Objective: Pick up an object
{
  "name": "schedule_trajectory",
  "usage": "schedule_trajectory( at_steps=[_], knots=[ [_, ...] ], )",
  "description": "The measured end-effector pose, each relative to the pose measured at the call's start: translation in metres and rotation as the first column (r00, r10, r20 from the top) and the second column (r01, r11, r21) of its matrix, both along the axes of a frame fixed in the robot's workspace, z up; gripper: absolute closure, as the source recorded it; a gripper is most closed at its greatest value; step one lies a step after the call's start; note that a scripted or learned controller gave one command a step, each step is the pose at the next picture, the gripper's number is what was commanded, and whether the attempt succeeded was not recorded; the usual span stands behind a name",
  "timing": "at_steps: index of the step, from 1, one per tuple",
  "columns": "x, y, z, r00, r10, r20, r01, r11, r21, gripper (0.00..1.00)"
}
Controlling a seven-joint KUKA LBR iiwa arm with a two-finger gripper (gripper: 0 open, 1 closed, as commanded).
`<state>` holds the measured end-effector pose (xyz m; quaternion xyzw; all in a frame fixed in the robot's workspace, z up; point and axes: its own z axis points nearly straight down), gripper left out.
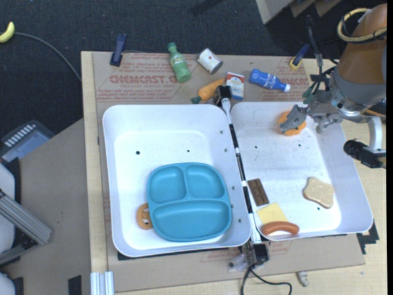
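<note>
- In the camera view, the right bin [344,183] is the landmark; the left bin [123,165] touches it along the middle wall.
- The gripper [309,115] hangs over the far part of the right bin, near its right wall; I cannot tell how it is set.
- An orange object [290,123] lies on the floor of the right bin, just left of the gripper, perhaps touching it; I cannot tell if it is held.
- A slice of toast [319,192] lies in the near right part of the right bin.
- A brown bar [258,191], a yellow block [271,214] and an orange-rimmed piece [280,229] are at the near left corner of the right bin.
- A blue divided plate [188,200] is in the left bin, well left of the right bin.
- A blue bottle [269,80] and a green bottle [179,63] lie on the board beyond the right bin.
</note>
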<state>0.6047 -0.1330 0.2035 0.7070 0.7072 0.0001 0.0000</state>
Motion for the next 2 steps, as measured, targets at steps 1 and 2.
schedule_trajectory(
  at_steps=[1,2],
  knots=[
    [0.060,-0.022,-0.027,1.000,0.001,0.002,-0.001,1.000,-0.002,0.00],
    [0.061,-0.019,-0.120,1.000,0.001,-0.003,-0.001,1.000,0.001,0.00]
  ],
)
